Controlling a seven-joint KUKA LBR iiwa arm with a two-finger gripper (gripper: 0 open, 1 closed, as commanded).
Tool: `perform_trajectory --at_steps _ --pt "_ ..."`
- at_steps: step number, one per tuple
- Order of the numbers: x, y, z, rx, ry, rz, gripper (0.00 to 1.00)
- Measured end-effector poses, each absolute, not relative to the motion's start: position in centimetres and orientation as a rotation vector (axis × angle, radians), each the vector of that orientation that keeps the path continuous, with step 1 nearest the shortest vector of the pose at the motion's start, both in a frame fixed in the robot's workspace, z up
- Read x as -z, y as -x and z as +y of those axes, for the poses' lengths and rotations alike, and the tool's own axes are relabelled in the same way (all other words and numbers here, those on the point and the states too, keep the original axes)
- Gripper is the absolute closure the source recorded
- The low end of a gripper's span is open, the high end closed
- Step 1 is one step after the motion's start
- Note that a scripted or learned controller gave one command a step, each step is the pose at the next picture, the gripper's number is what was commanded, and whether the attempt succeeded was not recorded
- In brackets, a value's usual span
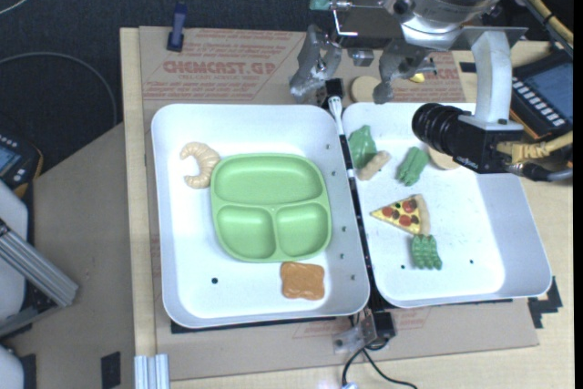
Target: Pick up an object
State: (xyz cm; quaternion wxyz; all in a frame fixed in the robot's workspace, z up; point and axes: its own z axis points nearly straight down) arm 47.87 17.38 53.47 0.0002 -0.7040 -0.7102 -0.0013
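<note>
right bin | pizza slice well below hand | hand open

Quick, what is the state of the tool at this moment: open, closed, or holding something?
Tool: open, with nothing between its fingers; it hangs above the far edge where the two bins meet.

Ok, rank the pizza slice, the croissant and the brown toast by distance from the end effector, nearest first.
1. The triangular pizza slice, in the right bin, lies nearest the end effector.
2. The pale curved croissant, at the left bin's upper left, beside the green divided plate.
3. The brown toast piece, at the left bin's front edge, farthest.
</note>
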Motion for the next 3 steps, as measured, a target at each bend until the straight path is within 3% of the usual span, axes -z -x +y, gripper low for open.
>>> perform_trajectory --at_steps 1,2,3 --pt "-54.6 -48.0 17.0 0.009 2.221 -2.225 1.00" --pt "-35.7 -47.7 21.3 -0.028 2.212 -2.220 1.00" --pt "-23.3 -47.6 20.3 -0.026 2.219 -2.214 1.00"
